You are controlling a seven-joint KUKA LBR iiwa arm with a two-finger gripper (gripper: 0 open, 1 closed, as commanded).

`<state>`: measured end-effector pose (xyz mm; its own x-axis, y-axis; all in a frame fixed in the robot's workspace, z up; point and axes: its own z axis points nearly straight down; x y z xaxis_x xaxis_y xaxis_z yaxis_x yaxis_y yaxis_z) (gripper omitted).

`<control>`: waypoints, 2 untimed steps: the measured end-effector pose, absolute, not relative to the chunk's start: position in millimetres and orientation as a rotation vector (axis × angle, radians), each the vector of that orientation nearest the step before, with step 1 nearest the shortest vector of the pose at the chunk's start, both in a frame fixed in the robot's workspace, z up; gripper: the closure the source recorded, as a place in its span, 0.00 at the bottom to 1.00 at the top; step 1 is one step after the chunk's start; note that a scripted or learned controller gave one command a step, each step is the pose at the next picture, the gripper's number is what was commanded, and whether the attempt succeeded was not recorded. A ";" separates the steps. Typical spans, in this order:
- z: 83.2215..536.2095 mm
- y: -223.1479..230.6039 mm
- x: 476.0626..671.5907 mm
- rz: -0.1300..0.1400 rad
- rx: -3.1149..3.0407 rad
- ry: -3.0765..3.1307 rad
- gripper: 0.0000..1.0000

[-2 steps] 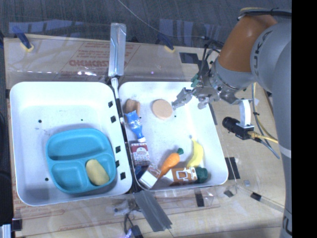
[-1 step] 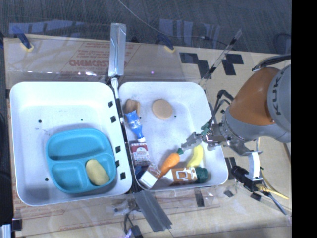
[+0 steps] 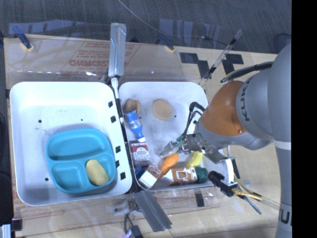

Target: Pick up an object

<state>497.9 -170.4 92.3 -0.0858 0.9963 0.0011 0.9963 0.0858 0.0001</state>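
Crowded right bin, pincer low among the clutter

Down in the lower middle of the frame, an orange carrot-like piece point(image 3: 170, 160) lies in the right bin point(image 3: 148, 90), slanting toward the lower left. The pincer point(image 3: 179, 144) sits just above and to the right of it, very near, though contact cannot be made out. Whether the pincer is released or clenched cannot be told; nothing is seen held in it.

Just right of the orange piece lies a yellow item point(image 3: 196, 158), and below both a dark green bottle with an orange label point(image 3: 187, 174) lies on its side along the bin's lower wall. To the lower left rests a small white box point(image 3: 147, 179); above that, by the bin's left wall, a red and white packet point(image 3: 140, 153) and a blue and white tube point(image 3: 134, 124). Higher up sit a small brown piece point(image 3: 132, 106) and a round tan disc point(image 3: 162, 109).

The grey arm with its orange band point(image 3: 225, 115) enters from the right of the frame.

The left bin point(image 3: 25, 103) holds a blue divided tray point(image 3: 69, 145), with a yellow potato-like lump point(image 3: 97, 172) in its lower right compartment. Both bins stand on the table point(image 3: 59, 56).
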 end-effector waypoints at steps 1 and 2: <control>102.3 -170.1 499.1 -0.002 -2.117 -2.321 1.00; 102.0 -170.3 498.8 -0.001 -2.118 -2.321 0.00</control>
<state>498.8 -170.3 102.0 -0.0913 0.9958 0.0005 0.9958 0.0913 0.0006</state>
